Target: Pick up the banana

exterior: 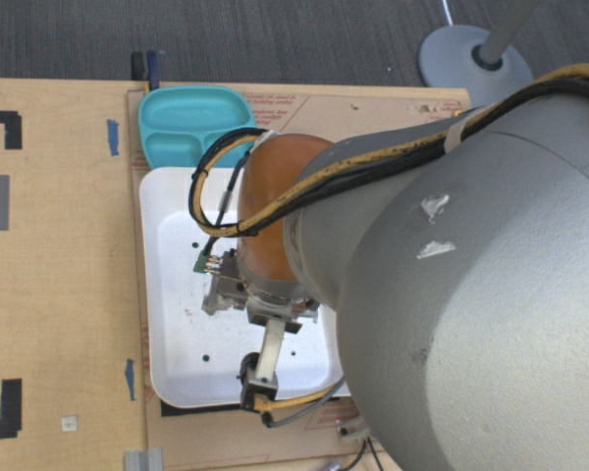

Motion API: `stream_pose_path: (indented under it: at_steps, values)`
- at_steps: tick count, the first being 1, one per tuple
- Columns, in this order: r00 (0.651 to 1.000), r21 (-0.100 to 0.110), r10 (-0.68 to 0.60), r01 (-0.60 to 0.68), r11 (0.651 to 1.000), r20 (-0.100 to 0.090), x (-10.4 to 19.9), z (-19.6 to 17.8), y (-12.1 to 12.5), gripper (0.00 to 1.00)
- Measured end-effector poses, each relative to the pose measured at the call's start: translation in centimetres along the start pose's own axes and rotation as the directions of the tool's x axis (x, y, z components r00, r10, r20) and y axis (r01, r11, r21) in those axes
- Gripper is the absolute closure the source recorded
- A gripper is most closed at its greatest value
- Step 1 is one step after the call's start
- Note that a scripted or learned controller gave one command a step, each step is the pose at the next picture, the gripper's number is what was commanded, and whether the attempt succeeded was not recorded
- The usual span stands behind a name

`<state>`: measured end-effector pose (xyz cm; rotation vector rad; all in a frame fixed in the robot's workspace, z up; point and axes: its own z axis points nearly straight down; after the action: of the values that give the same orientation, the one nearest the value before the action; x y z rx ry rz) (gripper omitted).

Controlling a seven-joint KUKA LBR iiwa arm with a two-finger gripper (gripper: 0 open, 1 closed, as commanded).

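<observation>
Camera view: pincer (224, 285) hung over the white bin (172, 263); spread or pressed together, couldn't tell. Banana's spot: couldn't tell. Teal tray (191, 121) sat at bin's 12 o'clock.

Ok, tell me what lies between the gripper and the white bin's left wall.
Camera view: bare floor, with tiny dark specks, between the gripper and the white bin wall.

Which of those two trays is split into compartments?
The turquoise plastic tray at the picture's top; the shallow white bin under the grey arm is one undivided basin.
</observation>
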<state>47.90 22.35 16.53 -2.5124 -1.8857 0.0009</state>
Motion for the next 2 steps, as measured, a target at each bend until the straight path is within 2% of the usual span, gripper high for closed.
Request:
stream_pose_path:
  at_steps: [1,2]
  values:
    - [0.98,0.0,-0.199,0.199,0.98,-0.002,0.2,8.0,0.3,0.0]
    - [0.99,-0.001,0.139,-0.139,0.99,-0.002,1.3,7.9,4.1,0.0]
